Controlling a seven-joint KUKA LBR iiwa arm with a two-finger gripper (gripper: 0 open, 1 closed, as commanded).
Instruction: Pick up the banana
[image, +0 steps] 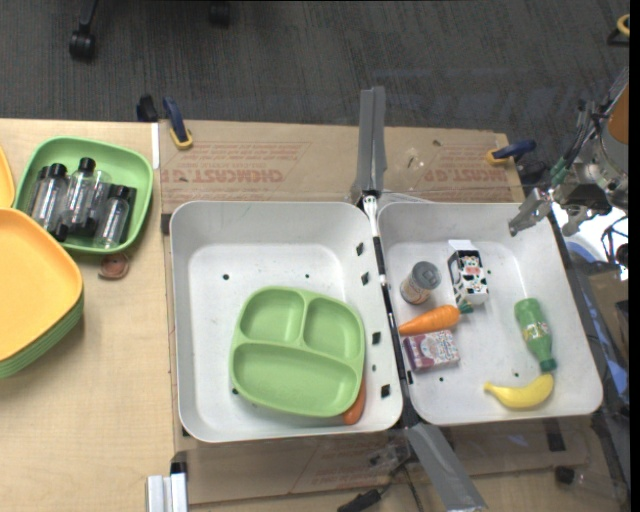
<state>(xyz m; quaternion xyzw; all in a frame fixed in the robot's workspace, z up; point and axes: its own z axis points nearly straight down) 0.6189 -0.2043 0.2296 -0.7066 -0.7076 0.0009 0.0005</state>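
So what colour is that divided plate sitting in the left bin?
Light green. The divided plate shows best in the overhead camera view, lying in the left white bin.

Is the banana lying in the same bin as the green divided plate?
No, the banana lies in the right bin near its front edge, while the green divided plate sits in the left bin.
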